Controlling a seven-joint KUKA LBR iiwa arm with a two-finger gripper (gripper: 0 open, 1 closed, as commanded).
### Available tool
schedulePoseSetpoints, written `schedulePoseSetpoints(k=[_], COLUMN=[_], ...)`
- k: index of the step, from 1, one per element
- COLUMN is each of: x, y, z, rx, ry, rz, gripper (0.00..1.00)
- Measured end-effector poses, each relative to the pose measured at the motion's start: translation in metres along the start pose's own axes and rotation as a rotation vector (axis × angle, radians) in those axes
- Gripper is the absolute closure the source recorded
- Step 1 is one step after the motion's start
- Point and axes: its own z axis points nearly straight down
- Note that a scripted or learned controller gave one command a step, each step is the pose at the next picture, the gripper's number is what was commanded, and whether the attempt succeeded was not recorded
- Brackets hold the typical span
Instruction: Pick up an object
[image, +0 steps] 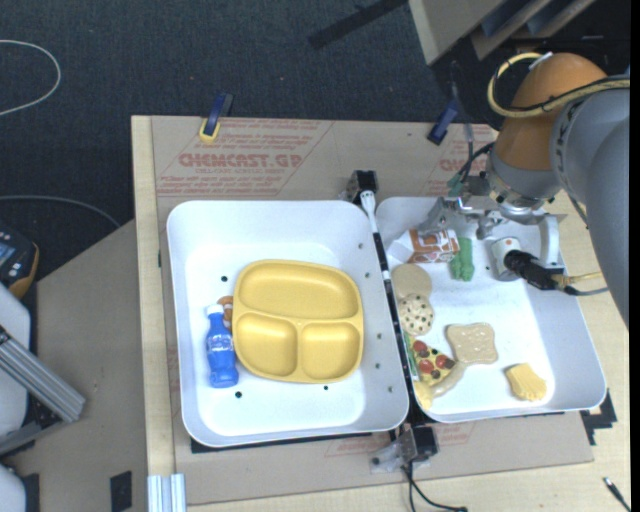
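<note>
Over the right bin (575, 330) hangs the end effector (463, 240), a green object (462, 262) upright between its fingers. Around it lie a brown-and-white packet (434, 245), a cookie (416, 316), a toast slice (472, 343), a pizza slice (434, 363) and a yellow piece (526, 381). The left bin (190, 240) contains a yellow divided plate (296, 320), a blue bottle (221, 349) touching its side.

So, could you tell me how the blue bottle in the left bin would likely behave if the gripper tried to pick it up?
The blue bottle lies on its side beside the yellow tray, so its rounded body may roll when nudged. It looks like small toy plastic, probably light and stiff. The smooth surface could slip between fingers.
</note>
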Motion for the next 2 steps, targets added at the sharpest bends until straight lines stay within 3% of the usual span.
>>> schedulePoseSetpoints(k=[1,2], x=[0.000,-0.009], y=[0.003,0.007], z=[-0.012,-0.063], rx=[-0.009,0.008], ry=[0.000,-0.001], rz=[0.000,0.002], gripper=[1.00,1.00])
